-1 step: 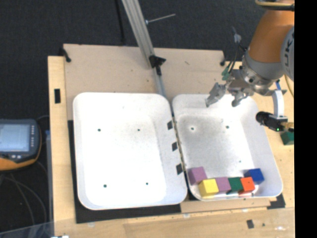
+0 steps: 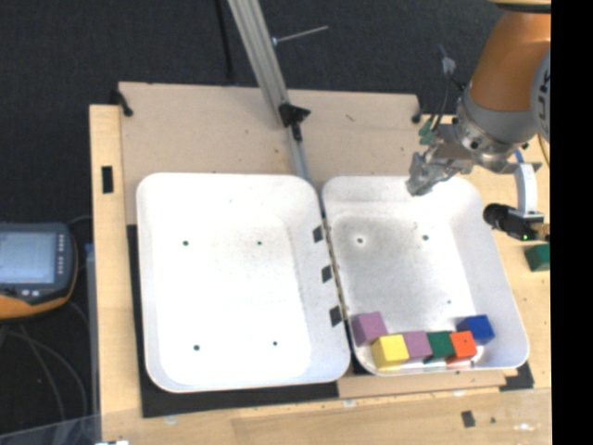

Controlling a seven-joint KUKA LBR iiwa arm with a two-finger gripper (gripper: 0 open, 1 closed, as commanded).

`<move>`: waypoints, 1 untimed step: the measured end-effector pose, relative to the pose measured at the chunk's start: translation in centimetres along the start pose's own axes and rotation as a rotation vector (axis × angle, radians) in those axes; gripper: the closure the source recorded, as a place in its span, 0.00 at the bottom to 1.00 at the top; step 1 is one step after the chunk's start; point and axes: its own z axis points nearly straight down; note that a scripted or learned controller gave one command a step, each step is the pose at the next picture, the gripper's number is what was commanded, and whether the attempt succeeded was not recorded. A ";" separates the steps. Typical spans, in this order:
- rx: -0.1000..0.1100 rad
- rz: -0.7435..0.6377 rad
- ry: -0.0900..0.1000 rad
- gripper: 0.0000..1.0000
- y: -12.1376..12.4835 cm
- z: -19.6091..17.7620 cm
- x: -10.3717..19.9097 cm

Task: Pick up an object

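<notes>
Several small blocks lie along the near edge of the right bin [image 2: 463, 213]: a purple block [image 2: 369, 325], a yellow block [image 2: 390, 349], a mauve block [image 2: 417, 345], a green block [image 2: 439, 344], an orange block [image 2: 462, 345] and a blue block [image 2: 476, 327]. My gripper [image 2: 422, 180] hangs over the bin's far edge, well away from the blocks, at the end of the grey and orange arm [image 2: 505, 72]. Nothing shows between its fingers.
The left bin [image 2: 227, 276] sits beside the right one. A slanted metal rail [image 2: 264, 58] crosses from the top down to the gap between the bins. A handheld device [image 2: 32, 267] rests off the bench's left side.
</notes>
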 end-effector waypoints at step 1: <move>0.010 0.000 0.001 1.00 0.3 12.4 2.5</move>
